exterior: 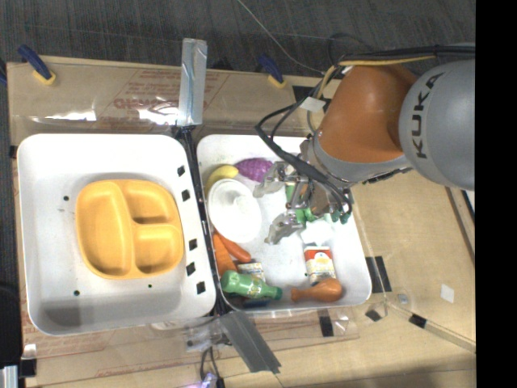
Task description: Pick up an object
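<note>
Pictured from above: grey KUKA arm with orange band reaching in over the right-hand shallow white plastic bin [355, 253], two-finger metal gripper [276, 208] hanging low inside it, fingers spread wide, one fingertip near a purple grape-like toy [255, 168] just beyond the upper finger, the other pointing down toward the bin floor, nothing seen between them. Directly beside the open fingers, on the side away from the arm, a round white plastic bowl [233, 204], apparently the nearest candidate for the pick, with a pale yellow rounded toy [223, 172] touching its far rim. Tucked under the wrist, a small green item [302, 213], too hidden to identify. Below the gripper, along the bin's near wall, an orange carrot-shaped toy [226, 251], a green plastic bottle lying on its side [247, 285], a small white jar with red label [320, 262] and an orange drumstick-shaped toy [318, 293], all scattered loosely, probably tipped in at random as grasp targets. Well apart from the gripper, across the divider, the left-hand white bin [48, 217] carrying a yellow three-compartment plastic tray [129, 226], likely parked there as another object. Pick judged not yet made: fingers open and nothing held.
</note>
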Robot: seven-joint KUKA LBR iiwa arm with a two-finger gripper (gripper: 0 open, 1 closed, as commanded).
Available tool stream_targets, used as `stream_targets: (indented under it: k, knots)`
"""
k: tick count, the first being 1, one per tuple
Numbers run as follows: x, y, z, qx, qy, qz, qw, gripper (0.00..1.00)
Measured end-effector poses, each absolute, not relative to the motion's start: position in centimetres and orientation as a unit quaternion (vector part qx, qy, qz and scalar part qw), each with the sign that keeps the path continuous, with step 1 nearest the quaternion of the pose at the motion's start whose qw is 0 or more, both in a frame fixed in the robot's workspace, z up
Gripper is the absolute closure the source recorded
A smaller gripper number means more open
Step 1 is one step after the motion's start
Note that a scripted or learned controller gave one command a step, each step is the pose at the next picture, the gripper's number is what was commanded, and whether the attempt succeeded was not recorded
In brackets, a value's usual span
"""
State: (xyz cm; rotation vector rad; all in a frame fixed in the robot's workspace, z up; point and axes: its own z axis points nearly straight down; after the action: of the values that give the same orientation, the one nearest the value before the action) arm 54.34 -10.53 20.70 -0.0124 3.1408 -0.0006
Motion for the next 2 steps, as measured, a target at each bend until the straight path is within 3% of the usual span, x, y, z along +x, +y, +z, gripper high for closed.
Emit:
stream_targets:
  k: [1,2]
  knots:
    - [53.7,-18.0,9.2,-0.022,1.0,-0.0005,0.001,0.0]
    - [58.7,-20.9,9.4,-0.075,0.997,-0.0007,0.002,0.0]
